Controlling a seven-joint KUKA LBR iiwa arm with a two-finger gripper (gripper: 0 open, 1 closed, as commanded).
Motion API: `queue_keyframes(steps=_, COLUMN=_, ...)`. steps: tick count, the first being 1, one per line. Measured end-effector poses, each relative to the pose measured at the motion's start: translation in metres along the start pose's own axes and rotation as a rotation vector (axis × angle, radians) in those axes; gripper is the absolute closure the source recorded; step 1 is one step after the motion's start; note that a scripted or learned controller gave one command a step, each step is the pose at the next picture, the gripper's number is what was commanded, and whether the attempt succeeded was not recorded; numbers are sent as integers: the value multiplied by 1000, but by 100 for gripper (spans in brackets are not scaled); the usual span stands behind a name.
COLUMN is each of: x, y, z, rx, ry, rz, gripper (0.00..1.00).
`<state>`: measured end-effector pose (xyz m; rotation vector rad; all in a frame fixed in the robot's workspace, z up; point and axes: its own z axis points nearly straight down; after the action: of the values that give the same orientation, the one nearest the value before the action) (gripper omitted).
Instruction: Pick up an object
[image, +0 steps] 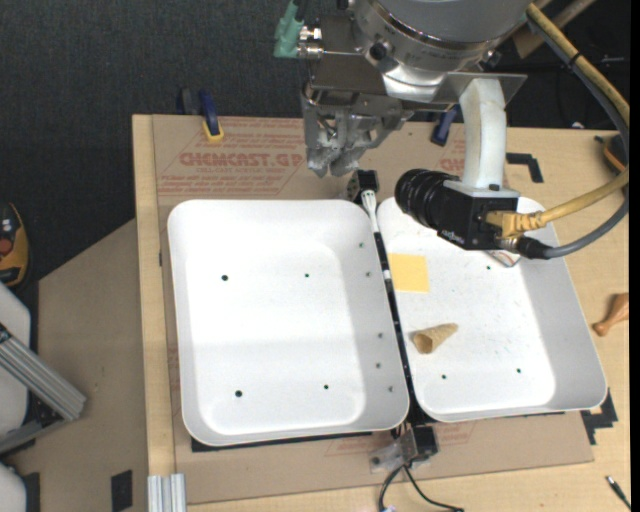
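Cone near yellow square

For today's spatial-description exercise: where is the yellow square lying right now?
The yellow square lies flat in the right bin, close to its left wall, above the small tan cone.

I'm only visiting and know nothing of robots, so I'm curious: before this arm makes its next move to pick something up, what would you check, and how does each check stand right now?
1. Something to pick: ok. A yellow square and a small tan cone lie in the right bin.
2. The two are apart from each other: ok.
3. Gripper above a target: not ok. It hangs past the far edge of the bins, over the cardboard.
4. Fingers open: cannot tell, too blurred.
5. Gripper carrying anything: cannot tell.
6. Black device near the yellow square: it may obstruct a descent there.
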<state>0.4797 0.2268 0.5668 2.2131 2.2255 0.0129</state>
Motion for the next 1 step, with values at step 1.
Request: queue_keyframes(steps=1, x=0, y=0, z=0, rx=1, ry=0, rz=0, gripper=0)
